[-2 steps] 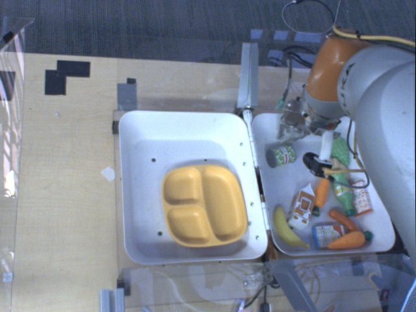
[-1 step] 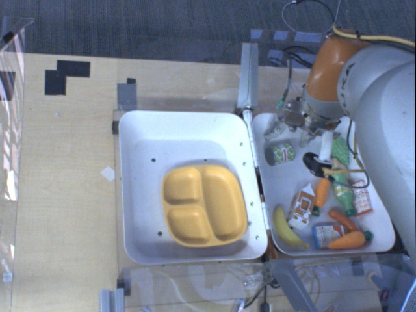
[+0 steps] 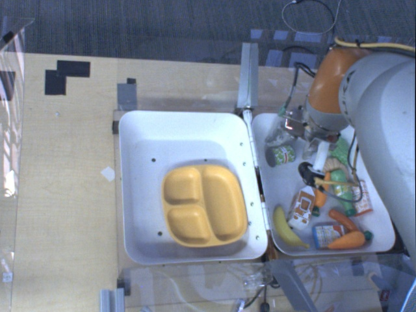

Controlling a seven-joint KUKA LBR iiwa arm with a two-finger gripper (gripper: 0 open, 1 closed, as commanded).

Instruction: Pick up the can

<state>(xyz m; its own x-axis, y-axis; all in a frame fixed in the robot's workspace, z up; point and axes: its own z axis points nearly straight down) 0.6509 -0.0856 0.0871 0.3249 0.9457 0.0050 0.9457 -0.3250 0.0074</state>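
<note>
The can (image 3: 283, 154), with a green label and a silver end, lies on its side in the upper left part of the right bin (image 3: 263, 174). My gripper (image 3: 288, 130) hangs just above and behind the can, reaching in from the right under the orange-banded wrist. It is very close to the can's top edge, and I cannot make out whether it touches the can.
In the right bin lie a banana (image 3: 289, 227), two carrots (image 3: 348, 240) (image 3: 340, 218), a white and orange carton (image 3: 302, 206), a blue tin (image 3: 323, 234) and a green packet (image 3: 340, 150). The left bin (image 3: 140, 142) bears a yellow divided plate (image 3: 203, 205).
</note>
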